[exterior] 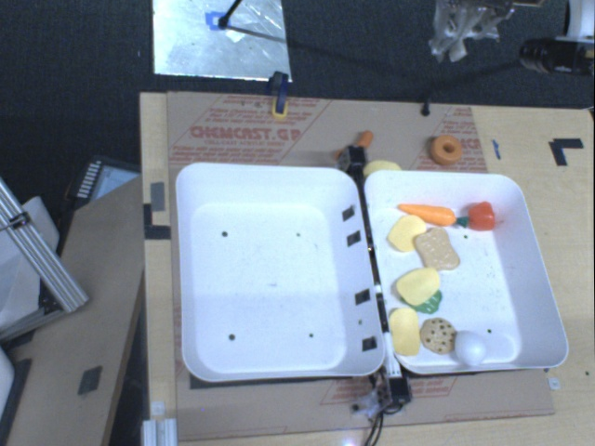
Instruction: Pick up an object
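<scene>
The right bin [530, 249] holds several toy foods: an orange carrot [428, 214], a red pepper [481, 216], a pale yellow piece [405, 233], a tan cracker [435, 249], a yellow fruit on a green leaf [419, 287], another yellow piece [404, 331], a speckled cookie [437, 335] and a white ball [470, 348]. My gripper [459, 26] hangs high at the top right, beyond the bench's far edge, well away from the bins. Nothing shows between its fingers.
The left bin [270, 268] lies beside the right one. A doughnut [446, 150] rests on the cardboard behind the right bin, and a yellow piece [381, 168] sits at the bin's far rim. A shiny metal sheet [218, 26] lies beyond the bench.
</scene>
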`<state>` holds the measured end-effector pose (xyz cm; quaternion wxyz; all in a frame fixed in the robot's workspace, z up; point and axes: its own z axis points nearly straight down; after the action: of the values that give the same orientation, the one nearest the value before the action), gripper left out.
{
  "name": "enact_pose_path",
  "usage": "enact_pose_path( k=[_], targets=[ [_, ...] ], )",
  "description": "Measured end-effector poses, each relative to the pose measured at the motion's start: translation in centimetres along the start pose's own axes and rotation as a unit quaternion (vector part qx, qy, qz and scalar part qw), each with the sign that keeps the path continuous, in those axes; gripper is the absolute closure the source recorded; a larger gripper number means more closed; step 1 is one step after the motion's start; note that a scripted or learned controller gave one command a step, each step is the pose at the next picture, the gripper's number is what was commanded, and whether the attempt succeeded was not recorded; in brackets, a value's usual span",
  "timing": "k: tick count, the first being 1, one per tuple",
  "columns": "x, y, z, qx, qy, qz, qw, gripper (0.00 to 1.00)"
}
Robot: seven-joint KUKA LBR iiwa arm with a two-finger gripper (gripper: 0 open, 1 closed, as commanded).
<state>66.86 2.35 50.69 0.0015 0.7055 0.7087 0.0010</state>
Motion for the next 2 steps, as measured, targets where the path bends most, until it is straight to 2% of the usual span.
enact_pose_path(
  k=[2],
  targets=[
    [4.2, 0.0, -2.1, 0.0, 0.0, 0.0, 1.0, 1.0]
  ],
)
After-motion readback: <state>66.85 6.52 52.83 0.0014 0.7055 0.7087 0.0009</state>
